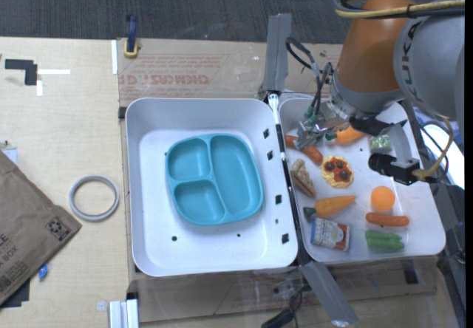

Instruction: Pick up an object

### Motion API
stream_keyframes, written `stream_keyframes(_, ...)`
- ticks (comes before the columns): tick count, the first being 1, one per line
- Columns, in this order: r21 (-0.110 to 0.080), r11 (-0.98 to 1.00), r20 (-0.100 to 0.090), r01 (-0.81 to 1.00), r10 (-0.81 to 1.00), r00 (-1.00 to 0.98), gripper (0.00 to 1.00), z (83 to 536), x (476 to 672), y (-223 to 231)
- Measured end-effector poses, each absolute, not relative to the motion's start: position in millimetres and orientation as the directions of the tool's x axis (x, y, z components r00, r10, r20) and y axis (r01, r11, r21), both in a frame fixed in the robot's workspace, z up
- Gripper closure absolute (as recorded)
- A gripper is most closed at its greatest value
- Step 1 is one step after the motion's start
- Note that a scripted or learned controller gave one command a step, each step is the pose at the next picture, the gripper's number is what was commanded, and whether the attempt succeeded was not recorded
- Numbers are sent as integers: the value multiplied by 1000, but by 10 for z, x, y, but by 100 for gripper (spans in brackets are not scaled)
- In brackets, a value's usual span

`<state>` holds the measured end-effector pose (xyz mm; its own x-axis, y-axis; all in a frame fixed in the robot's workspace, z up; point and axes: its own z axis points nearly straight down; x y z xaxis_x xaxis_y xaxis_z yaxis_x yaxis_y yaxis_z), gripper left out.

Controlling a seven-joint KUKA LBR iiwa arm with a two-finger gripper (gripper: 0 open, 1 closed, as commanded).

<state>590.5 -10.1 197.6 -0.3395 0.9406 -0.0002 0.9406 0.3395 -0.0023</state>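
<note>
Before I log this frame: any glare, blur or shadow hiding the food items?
Camera view: sharp and evenly lit; mild sheen on the blue tray; the arm overhangs the right bin, shading the far items around the pincer; orange ball and pizza clear.

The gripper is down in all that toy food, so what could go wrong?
The gripper sits low among crowded pieces in the right bin, so it might pinch two at once or nudge the small carrot aside. The round pizza lies flat, so it may be hard to grab.
</note>
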Motion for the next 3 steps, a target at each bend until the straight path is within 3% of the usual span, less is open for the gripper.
stream_keyframes(1, -1, -19, -2, 1000, 1000, 19, 100, 2474, 5870, -232)
stream_keyframes(2, -5, -10, -1, 1000, 1000, 10, 100, 1899, 5135, -143)
stream_keyframes(3, -1, 6, -2, 1000, 1000, -6, 100, 2693, 4782, -957)
